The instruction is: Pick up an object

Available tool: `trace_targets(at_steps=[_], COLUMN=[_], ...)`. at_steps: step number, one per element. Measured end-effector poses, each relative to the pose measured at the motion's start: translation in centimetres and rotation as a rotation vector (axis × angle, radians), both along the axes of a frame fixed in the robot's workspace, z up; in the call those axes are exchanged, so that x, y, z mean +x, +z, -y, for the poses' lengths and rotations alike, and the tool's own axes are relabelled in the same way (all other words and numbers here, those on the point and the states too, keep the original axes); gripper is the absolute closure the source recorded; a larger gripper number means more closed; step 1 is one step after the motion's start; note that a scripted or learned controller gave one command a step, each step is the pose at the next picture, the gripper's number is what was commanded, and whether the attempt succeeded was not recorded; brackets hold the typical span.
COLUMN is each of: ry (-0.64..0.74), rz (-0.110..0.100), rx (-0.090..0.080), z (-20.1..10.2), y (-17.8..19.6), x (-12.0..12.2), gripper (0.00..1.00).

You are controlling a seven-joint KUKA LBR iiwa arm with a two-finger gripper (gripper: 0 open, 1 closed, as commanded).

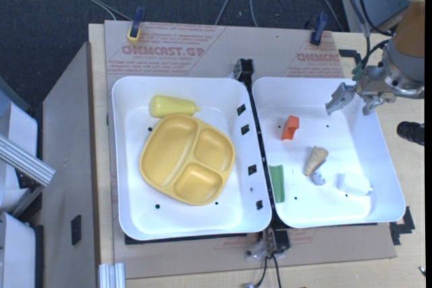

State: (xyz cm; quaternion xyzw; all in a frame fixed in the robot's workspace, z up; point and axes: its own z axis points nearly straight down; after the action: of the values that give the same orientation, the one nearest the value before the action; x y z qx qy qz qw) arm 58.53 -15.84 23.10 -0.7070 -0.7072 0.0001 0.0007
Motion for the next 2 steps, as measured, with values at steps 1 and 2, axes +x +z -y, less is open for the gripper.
trace_targets(at_steps=[1,2], ry=[0.001,0.004], rz=[0.004,0.022], rx=[-0.001,-0.005], z=[0.0,-1.7], y=[1.2,16.7], x=[0.1,0.9], gripper=[1.00,1.00])
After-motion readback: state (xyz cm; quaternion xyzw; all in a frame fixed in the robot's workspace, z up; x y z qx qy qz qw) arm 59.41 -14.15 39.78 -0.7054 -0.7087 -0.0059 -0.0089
